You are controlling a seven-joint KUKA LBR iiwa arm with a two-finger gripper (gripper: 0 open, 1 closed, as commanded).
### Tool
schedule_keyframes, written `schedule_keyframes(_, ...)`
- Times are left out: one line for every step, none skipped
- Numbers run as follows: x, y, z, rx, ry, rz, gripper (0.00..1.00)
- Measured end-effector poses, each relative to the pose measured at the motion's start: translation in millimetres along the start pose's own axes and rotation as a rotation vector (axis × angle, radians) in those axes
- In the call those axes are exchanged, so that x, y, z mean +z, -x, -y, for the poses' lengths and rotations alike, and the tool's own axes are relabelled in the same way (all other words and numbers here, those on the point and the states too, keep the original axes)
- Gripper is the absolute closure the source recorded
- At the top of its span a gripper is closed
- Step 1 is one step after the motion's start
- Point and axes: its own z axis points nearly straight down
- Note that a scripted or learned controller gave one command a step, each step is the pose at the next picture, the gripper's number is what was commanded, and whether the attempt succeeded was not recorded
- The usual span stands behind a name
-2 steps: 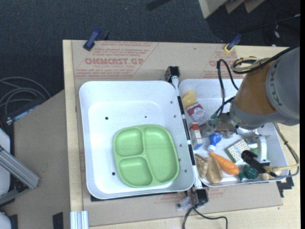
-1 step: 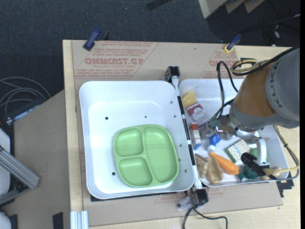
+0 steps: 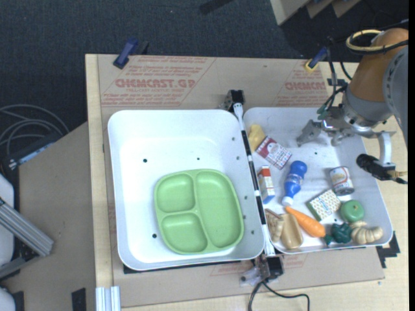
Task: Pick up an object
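Gripper (image 3: 316, 133) hovers at twelve o'clock in the right bin (image 3: 382, 203), fingers spread, holding nothing. Blue bottle (image 3: 294, 179) lies at its seven o'clock.

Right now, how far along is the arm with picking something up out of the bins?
Nothing looks picked yet. The gripper sits low over the far part of the right bin, over bare floor, with no object between its fingers. The blue bottle, carrot, small can and green apple all lie in that bin. The green tray lies in the left bin. Left: close on an object and lift it.
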Motion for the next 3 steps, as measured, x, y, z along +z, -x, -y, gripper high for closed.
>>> schedule_keyframes(17.2,-61.4,26.7,-0.001,-0.002,-0.003,0.0)
schedule_keyframes(17.3,-91.1,77.3,-0.001,-0.005,-0.003,0.0)
schedule_keyframes(7.2,-90.7,76.8,0.0,-0.003,-0.002,1.0)
